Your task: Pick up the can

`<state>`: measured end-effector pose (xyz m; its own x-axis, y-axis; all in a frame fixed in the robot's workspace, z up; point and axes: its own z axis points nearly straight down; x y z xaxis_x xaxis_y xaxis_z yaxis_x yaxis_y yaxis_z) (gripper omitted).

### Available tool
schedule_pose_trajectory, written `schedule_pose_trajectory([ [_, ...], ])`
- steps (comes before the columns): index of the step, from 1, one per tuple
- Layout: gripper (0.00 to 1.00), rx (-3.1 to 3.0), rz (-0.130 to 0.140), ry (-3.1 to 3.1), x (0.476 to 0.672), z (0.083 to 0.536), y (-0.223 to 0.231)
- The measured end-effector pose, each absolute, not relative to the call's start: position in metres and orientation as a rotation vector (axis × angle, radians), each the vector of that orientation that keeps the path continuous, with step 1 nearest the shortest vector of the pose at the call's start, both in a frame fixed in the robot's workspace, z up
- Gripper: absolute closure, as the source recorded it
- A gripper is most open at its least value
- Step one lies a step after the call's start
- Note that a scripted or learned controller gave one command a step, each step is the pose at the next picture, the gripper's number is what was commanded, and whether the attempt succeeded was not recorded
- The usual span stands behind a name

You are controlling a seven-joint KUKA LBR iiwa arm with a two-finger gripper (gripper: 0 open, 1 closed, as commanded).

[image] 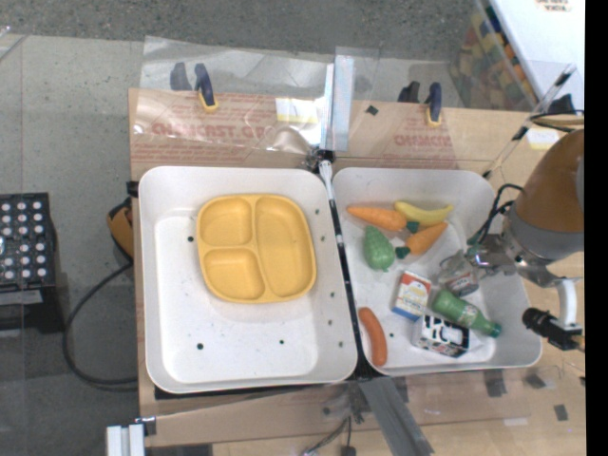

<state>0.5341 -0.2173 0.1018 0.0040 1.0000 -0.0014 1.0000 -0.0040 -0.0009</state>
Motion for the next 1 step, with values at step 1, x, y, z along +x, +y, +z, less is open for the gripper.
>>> schedule_pose_trajectory([
  [1, 1.0, 2.288, -0.002, 2.152, 0.5503, 0.1935, -0.1655],
])
